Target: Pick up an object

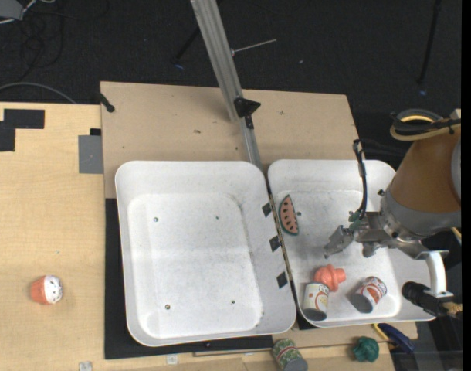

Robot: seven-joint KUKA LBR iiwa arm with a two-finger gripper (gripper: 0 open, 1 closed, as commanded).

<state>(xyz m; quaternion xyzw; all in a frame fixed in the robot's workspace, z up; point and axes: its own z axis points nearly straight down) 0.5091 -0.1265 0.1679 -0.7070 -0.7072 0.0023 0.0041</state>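
Currently | objects: watermelon slice (pixel 288 215) at right bin (pixel 328 178) left wall; orange toy (pixel 330 276), two cans (pixel 316 298) (pixel 369 294) grouped near front rim | arm: reached in from right, gripper (pixel 337 242) lowered above orange toy | finger state: cannot be determined

Matt white plastic bins (pixel 189 184); pale wood bench (pixel 35 207).

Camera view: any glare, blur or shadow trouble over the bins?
Camera view: even light, no hard glare; the left bin and right bin read bright white with faint speckle. Soft shadow under the gripper. The cans and watermelon slice are slightly soft; can labels unreadable.
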